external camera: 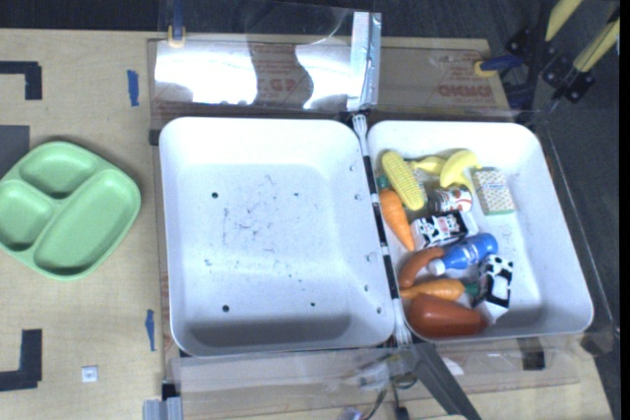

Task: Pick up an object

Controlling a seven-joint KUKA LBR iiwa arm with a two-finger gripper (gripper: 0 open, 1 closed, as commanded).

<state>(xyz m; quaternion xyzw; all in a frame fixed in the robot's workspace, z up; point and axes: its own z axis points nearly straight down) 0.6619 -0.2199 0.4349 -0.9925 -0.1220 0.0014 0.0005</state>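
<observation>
The wooden bench (79, 330) carries two white bins (187, 162) and a green divided tray (64, 209).

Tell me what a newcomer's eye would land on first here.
First, the bright heap of toy food crowded along the left side of the right-hand white bin: a yellow plastic corn cob, an orange carrot, a yellow banana. Next, the pale green divided plate lying alone on the wooden bench at far left.

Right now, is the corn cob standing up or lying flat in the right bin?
Lying flat. The corn cob rests lengthwise at a slant in the right bin, beside the banana.
</observation>
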